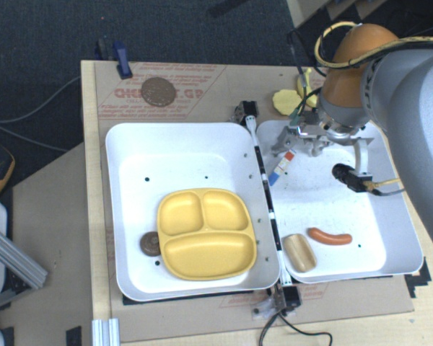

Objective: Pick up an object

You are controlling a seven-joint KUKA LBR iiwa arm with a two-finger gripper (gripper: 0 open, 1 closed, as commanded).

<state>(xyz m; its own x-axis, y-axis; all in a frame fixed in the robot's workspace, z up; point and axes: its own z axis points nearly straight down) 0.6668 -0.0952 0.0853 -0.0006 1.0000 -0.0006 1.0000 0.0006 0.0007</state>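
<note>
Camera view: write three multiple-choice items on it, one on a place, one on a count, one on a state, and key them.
1. Where does the yellow divided plate lie?
A. left bin
B. right bin
C. on the bench outside the bins

2. How many compartments does the plate have?
A. two
B. three
C. five

3. How does the hot dog sausage lie?
A. inside the bun
B. across the plate
C. bare on the bin floor beside the bun

Key: 1 A, it sits in the left bin's near half; 2 B, two small above one large; 3 C, it lies apart from the bun.
</note>
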